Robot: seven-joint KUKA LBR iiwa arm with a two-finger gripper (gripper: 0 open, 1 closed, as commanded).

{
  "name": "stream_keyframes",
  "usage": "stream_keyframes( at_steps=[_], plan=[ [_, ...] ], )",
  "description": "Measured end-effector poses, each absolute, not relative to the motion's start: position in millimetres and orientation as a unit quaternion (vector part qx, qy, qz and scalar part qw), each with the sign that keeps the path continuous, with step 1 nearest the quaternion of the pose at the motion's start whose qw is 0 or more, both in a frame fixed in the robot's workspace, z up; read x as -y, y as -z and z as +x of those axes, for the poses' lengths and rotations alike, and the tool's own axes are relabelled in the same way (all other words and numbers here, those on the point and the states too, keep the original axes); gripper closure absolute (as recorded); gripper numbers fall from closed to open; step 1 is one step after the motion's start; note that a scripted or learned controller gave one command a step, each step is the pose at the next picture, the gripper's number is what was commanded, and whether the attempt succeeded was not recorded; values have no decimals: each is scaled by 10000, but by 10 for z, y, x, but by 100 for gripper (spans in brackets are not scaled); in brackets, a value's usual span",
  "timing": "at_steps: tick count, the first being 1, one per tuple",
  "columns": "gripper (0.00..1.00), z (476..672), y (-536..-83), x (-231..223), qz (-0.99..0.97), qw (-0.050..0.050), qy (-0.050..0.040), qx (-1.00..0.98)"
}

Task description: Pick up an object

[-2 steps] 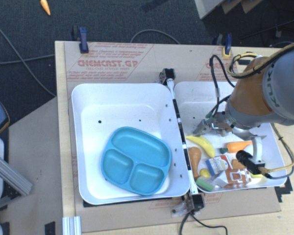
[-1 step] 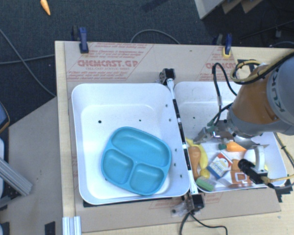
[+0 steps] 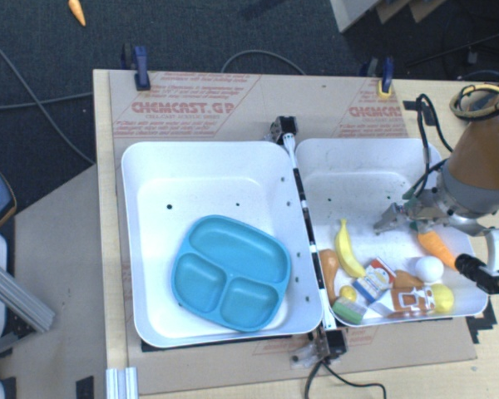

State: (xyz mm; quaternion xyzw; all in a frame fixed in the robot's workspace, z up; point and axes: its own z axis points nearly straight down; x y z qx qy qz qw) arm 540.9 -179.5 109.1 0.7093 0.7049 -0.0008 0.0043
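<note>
My gripper (image 3: 397, 216) hangs low over the middle of the right bin (image 3: 358, 169), reaching in from the right under the orange-banded wrist. It is just right of and above the yellow banana (image 3: 347, 252), with a gap between them. An orange carrot (image 3: 437, 244) lies right beside the gripper's lower right side. A white egg (image 3: 429, 268), a small blue and white carton (image 3: 371, 286), a brown bottle (image 3: 409, 302), a yellow piece (image 3: 443, 298), an orange piece (image 3: 328, 268) and a green piece (image 3: 348, 310) crowd the bin's front.
The left bin (image 3: 150, 189) holds a blue divided plate (image 3: 229, 271). A black clip (image 3: 284, 128) sits at the back where the bins meet. Cables (image 3: 474, 98) hang near the arm at the right. The back half of the right bin is bare.
</note>
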Motion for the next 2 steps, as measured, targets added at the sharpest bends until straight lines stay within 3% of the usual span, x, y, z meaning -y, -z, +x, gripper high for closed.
stream_keyframes(
  at_steps=[1,2],
  plan=[
    [0,5679,-1898,646,7029,27,-43,-7113],
    [0,5179,-2235,741,7077,-8,0,-7065]
  ],
)
